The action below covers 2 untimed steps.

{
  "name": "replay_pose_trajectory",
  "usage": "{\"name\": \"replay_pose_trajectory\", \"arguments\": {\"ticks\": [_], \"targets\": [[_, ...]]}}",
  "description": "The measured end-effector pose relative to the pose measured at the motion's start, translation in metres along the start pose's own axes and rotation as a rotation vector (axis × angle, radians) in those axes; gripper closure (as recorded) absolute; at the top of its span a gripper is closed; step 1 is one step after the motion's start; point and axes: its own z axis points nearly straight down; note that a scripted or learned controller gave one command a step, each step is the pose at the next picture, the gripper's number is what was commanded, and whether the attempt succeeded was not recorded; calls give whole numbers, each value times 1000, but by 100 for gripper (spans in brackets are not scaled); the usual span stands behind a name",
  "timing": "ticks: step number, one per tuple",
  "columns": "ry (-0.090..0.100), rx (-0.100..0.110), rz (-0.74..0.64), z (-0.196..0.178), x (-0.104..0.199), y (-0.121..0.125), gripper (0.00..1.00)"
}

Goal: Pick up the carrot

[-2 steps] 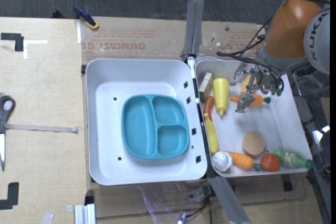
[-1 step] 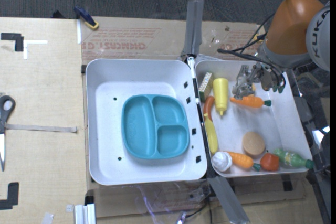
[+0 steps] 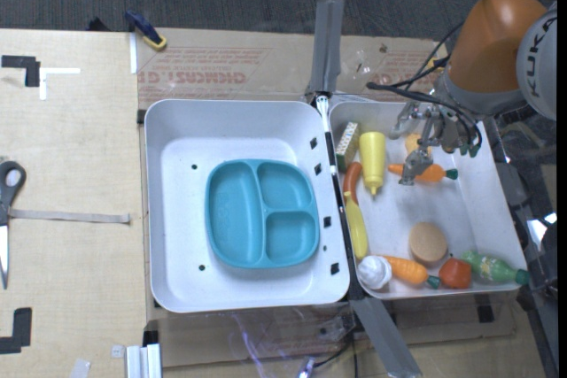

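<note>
Small orange carrot (image 3: 431, 174) with green tip, lying in right bin (image 3: 474, 217), tip pointing right, near that bin's far side. Pincer (image 3: 415, 162) lowered onto carrot's left end, fingers closed around it, orange showing between them. Second carrot (image 3: 409, 270) lying near bin's front edge, beside white ball (image 3: 374, 273) and tomato (image 3: 456, 273). Also there: yellow bottle (image 3: 372, 159) upright-looking along left side, banana (image 3: 356, 230) against left wall, tan round block (image 3: 428, 243), green bottle (image 3: 493, 266) at front right corner. Left bin (image 3: 168, 217) carrying blue divided plate (image 3: 263, 213). Pale wooden surface (image 3: 71, 261) on left with scissors (image 3: 7, 217); cardboard sheet (image 3: 221, 66) behind bins; dark carpet beyond.
</note>
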Motion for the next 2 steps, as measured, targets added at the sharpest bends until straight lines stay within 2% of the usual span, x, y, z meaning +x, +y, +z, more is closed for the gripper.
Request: {"name": "replay_pose_trajectory", "arguments": {"ticks": [1,2], "targets": [[4,0,124,31,0,-61,0],[-4,2,120,19,-3,-60,100]]}}
